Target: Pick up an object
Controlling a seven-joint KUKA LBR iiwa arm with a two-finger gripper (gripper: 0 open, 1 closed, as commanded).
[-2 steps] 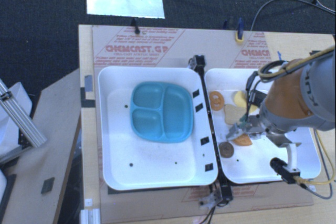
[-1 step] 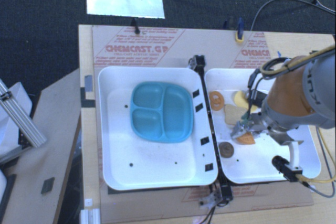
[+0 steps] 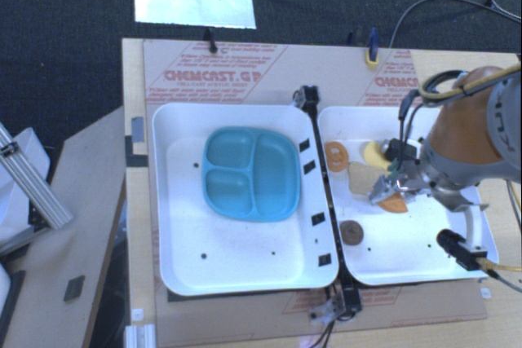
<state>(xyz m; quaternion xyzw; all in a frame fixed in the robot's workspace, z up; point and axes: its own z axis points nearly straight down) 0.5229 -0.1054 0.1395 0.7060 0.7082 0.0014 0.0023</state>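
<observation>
Two white bins sit side by side on the bench: the left bin (image 3: 175,257) carries a blue divided plate (image 3: 249,174), the right bin (image 3: 408,261) has the small stuff, so that's where the picking happens. The arm (image 3: 473,130) reaches in from the right and hangs low over that bin, with the gripper (image 3: 390,190) down at an orange piece (image 3: 395,205), probably lining up a grab. Honestly can't tell if the claw is apart or clamped; it's too small and cluttered there. Nearby: a yellow piece (image 3: 375,152) just behind the gripper, an orange ring (image 3: 336,156) by the divider, and a brown disc (image 3: 351,233) closer to the front.
</observation>
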